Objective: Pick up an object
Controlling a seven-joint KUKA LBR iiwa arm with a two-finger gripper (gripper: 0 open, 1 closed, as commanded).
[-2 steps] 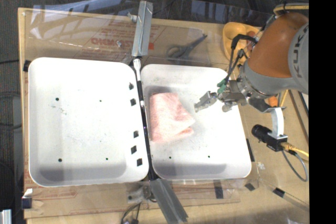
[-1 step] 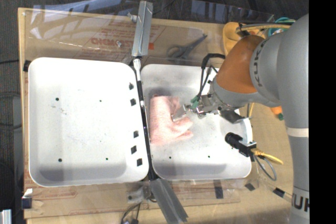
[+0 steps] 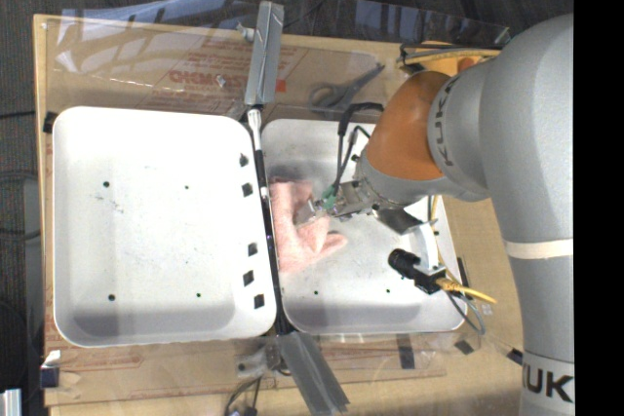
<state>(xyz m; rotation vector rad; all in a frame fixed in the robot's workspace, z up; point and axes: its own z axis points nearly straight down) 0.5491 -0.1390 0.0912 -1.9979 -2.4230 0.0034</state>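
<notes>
A pale pink, soft-looking object (image 3: 295,231) lies in the right bin (image 3: 370,302), close to its left wall. My gripper (image 3: 317,210) reaches in from the right and sits low over the pink object's upper right part, touching or nearly touching it. The arm's grey body and orange band cover the right side of the bin. The view does not show how the gripper stands.
The left bin (image 3: 146,307) lies beside the right one, with a metal divider bar (image 3: 261,63) running between them. A pair of scissors (image 3: 343,91) rests on the bench behind the right bin.
</notes>
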